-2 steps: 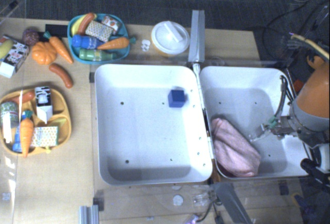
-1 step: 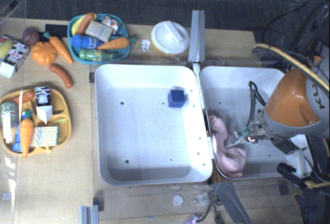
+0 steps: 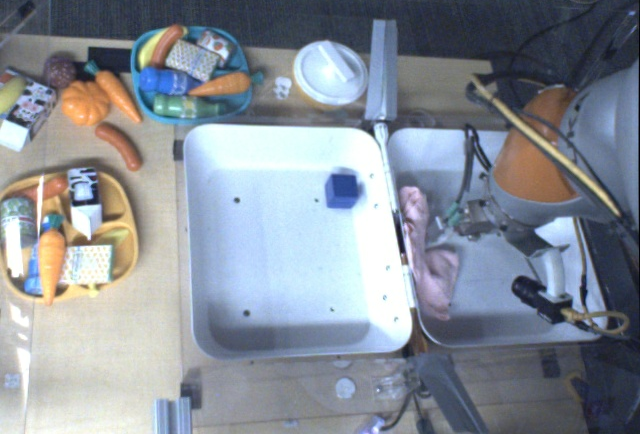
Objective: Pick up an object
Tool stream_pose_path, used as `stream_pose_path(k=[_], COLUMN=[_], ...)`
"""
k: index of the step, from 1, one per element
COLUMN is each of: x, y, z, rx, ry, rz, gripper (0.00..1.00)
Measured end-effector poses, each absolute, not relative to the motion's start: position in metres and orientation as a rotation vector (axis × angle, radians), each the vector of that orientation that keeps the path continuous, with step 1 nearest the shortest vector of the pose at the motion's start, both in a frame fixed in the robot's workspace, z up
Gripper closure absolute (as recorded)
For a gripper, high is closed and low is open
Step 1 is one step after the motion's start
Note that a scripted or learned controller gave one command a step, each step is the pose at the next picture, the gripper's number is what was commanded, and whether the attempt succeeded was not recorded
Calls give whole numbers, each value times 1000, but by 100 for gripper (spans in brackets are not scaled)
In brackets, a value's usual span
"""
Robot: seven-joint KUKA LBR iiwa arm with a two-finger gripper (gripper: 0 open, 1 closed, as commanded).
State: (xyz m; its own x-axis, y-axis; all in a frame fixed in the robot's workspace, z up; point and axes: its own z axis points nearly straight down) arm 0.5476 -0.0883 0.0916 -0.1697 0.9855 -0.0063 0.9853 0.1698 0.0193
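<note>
Camera view looks down on two shallow white bins, and the crumpled pink cloth (image 3: 425, 252) serves as landmark: it lies in the right-hand white bin (image 3: 500, 322), against that bin's left wall. The grey arm's two-finger gripper (image 3: 462, 220) sits just right of the cloth, near its upper half — whether it touches the fabric, or how its jaws stand, I cannot tell. Left of the cloth, across the wall, a small blue cube (image 3: 342, 189) rests in the left-hand white bin (image 3: 280, 322). Nothing looks lifted yet — the grasp and raise seem left to do.
</note>
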Motion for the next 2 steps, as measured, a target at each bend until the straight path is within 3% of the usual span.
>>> stream_pose_path(k=[1,2], x=[632,603], y=[-103,-87], z=[91,92], rx=[2241,2134], ry=[2184,2286], rz=[15,15], gripper=[0,0])
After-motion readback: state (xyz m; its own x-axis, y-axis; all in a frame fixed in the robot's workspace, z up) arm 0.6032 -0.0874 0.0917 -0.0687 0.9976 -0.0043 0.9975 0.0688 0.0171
